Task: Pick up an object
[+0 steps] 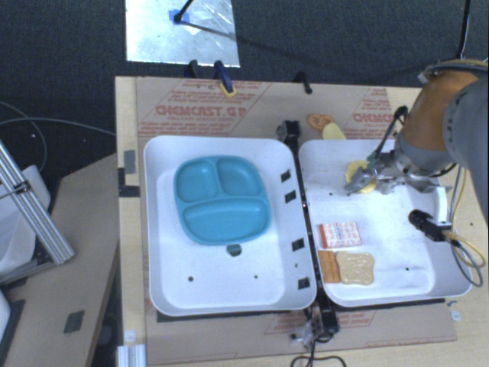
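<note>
Yellow is what catches my eye first: a small yellow object (357, 171) lies in the upper part of the right bin (428, 262), and my hand (365, 180) is down right on it. From this slanted overhead angle I see the metal fingers pressed against the object's lower right side, but I cannot tell whether they are closed around it or merely resting beside it, so I will not call it a grip. I also cannot tell if the object is off the bin floor.

My arm (443, 121) comes in from the right, its orange band sitting above the wrist over the bin's far edge.

Lower in the same bin, near the dividing wall, I see a red-and-white packet (338, 235) lying flat. Just below it sit a tan toast-shaped piece (356, 267) and a thin orange cracker-like strip (328, 265), side by side and touching or nearly so.

On the cardboard sheet behind the right bin, outside its rim, lie a pale yellow piece (333, 132) and a small orange pretzel-like shape (319, 121).

I see the left bin (164, 281) holding a teal divided plate (222, 199) with three compartments, and a small dark green bit (234, 249) just below the plate's near edge.
</note>
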You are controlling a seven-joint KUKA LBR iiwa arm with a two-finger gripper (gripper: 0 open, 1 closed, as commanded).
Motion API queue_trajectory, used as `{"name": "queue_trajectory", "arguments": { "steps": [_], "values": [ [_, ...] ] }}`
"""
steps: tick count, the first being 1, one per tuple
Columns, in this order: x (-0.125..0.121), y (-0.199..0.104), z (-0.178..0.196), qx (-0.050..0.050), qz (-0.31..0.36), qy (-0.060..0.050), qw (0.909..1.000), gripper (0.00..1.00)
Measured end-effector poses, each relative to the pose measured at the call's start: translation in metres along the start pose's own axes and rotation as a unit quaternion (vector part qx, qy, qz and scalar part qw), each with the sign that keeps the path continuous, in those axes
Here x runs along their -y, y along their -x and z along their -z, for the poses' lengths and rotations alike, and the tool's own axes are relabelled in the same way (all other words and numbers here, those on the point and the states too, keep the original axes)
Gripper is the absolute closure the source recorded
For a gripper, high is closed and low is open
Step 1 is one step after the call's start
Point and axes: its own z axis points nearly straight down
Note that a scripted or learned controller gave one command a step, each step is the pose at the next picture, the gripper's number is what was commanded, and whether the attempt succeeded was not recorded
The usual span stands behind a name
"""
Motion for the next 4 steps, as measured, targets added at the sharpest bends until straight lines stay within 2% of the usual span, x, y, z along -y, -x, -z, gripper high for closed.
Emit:
{"name": "queue_trajectory", "arguments": {
  "steps": [1,2,3,4],
  "values": [
    [-0.044,0.030,0.010,0.000,-0.002,-0.001,1.0000,0.00],
    [-0.043,0.021,-0.002,0.000,-0.002,-0.003,1.0000,0.00],
    [-0.045,0.022,0.011,0.001,-0.001,0.000,1.0000,1.00],
    [0.001,-0.042,-0.002,-0.002,-0.001,-0.004,1.0000,1.00]
  ]
}}
